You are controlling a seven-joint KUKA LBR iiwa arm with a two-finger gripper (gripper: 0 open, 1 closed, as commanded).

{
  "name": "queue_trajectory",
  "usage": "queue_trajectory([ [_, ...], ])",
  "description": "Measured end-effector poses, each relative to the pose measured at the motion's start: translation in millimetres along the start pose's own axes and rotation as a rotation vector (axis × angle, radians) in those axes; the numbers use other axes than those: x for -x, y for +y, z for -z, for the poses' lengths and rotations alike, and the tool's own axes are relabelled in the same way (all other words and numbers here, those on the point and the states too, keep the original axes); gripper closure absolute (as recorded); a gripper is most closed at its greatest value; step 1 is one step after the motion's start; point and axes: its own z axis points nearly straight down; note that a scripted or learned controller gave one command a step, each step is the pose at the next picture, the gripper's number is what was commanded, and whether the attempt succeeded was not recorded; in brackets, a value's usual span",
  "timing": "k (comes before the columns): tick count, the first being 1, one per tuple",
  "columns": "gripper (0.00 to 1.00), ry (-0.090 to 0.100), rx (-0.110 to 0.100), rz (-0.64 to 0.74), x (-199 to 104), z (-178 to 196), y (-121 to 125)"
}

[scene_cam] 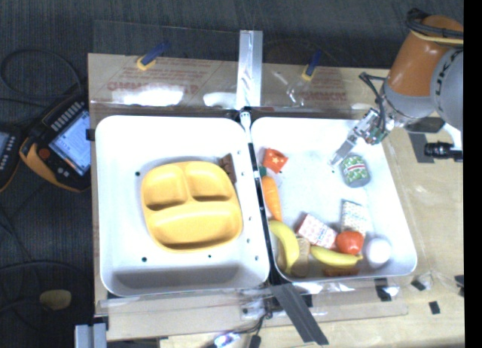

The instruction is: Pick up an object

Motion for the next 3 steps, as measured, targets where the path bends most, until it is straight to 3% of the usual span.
queue_trajectory([
  [1, 0.0, -0.001, 0.001, 0.125, -12.4, -8.7, -12.3],
  [2, 0.0, 0.001, 0.004, -0.037, -28.5, 37.9, -29.6],
  [3, 0.0, -0.003, 0.002, 0.209, -4.7, 38.2, -4.3],
])
